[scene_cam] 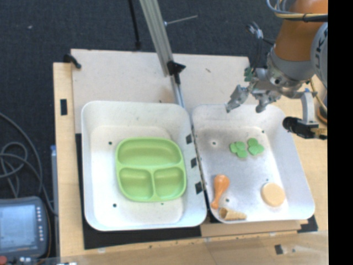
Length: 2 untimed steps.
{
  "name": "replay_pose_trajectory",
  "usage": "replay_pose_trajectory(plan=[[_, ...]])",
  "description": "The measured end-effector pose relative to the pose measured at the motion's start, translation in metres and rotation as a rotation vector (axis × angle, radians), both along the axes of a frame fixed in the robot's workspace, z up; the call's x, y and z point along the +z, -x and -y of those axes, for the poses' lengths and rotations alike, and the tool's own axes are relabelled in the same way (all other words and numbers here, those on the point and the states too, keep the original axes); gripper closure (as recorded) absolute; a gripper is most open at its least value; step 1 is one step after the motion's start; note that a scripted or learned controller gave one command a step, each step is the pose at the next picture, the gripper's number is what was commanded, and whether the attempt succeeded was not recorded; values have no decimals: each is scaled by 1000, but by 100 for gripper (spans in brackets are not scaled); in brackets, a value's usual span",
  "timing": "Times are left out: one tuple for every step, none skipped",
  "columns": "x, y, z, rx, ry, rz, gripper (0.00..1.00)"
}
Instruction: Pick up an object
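Over the far edge of the right bin (287, 148) I have the gripper (246, 102) hanging, its two grey metal fingers spread apart with clear space between them and nothing in their grasp. Above it I see the grey wrist and the glossy orange band of the arm (300, 24), coming in from the right. Below and a little nearer me, on the scuffed, speckled white floor of that bin, lies a small green piece (246, 148), flat and lobed like a cluster of leaves, well apart from the fingers. Further toward the near rim I can pick out an orange spoon-shaped object (220, 187) with a rounded head and a tapering handle, and just beside its lower end a tan, cone-like piece (233, 215) resting against the bin's near wall. To the right of those sits a pale peach disc (272, 194), smooth and round, alone near the corner. The left bin (99, 120), same shallow white moulded plastic with rounded corners, touches the right one along the middle seam and holds a light green divided plate (150, 169) with one long compartment above two smaller ones. A slanted aluminium rail (157, 29) rises from behind the seam.
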<state>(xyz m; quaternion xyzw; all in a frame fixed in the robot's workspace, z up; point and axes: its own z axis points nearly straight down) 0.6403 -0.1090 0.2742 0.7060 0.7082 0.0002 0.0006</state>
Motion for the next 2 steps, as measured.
replay_pose_trajectory(plan=[[0,0,0,0,0,0,0],[-45,-2,8,-4,2,-5,0]])
